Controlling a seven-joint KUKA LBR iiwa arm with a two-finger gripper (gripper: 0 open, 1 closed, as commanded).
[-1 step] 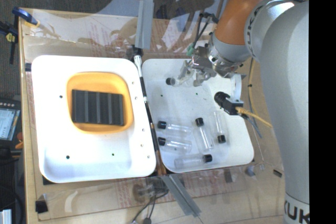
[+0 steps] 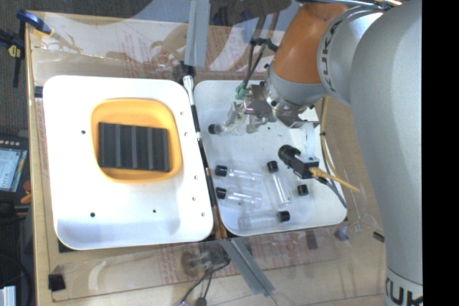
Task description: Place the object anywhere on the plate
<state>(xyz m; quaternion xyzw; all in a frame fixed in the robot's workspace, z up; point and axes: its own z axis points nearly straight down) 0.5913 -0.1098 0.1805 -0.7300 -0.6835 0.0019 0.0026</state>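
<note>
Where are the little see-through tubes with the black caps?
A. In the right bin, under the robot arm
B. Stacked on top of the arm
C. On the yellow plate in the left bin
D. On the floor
A. The clear tubes lie scattered on the floor of the right bin, just below the gripper, while the yellow plate sits in the left bin.

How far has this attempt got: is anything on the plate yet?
Nothing is done yet: the yellow plate in the left bin carries only its dark ridged insert. The gripper is low over the right bin, above the clear vials. The pick and the transfer remain.
</note>
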